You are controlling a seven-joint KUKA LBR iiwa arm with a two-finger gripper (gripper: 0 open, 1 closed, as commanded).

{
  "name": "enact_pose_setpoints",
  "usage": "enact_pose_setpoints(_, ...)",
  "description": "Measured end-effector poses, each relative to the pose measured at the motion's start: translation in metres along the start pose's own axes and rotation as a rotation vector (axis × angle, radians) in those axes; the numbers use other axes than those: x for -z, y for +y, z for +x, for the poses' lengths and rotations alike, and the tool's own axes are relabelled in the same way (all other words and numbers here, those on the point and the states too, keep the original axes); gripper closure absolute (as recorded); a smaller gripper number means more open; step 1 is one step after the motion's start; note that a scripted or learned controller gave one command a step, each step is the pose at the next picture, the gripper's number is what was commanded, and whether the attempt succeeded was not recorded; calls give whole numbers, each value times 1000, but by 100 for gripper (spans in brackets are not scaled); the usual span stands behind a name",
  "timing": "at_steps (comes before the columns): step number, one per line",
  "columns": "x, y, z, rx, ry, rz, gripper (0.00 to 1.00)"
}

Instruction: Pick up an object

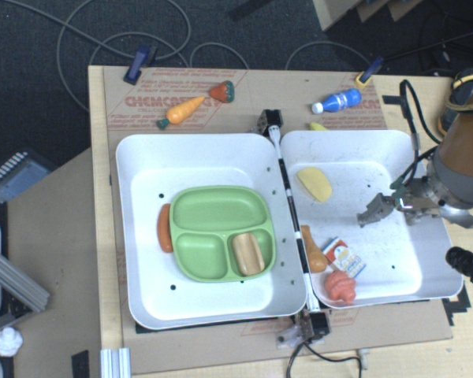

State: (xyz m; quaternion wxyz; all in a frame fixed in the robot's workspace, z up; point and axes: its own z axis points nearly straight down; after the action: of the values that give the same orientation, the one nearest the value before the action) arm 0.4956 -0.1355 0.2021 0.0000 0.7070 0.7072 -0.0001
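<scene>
The yellow lemon-shaped toy [315,184] lies on the floor of the right bin [394,144], up toward eleven o'clock of that bin, well apart from the gripper [372,211]. The gripper hangs over the middle of the same bin, reaching in from three o'clock; its fingers look slightly parted, with nothing between them. At about seven o'clock of the right bin sit a small red-and-white carton [344,257], a pink-red lumpy toy [340,287] just below it, and an orange sausage-like piece [310,250] along the dividing wall. The left bin [142,164] bears a green divided plate [218,231] with a bread roll [248,253] in its lower right compartment; a red hot dog [165,227] lies just beside the plate at nine o'clock. On the bench beyond the bins rest a toy carrot [183,110] and a blue-and-white bottle [337,101].
</scene>
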Motion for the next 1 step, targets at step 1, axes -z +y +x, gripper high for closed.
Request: enact_pose_setpoints(1,-118,25,36,1,0,-1,0)
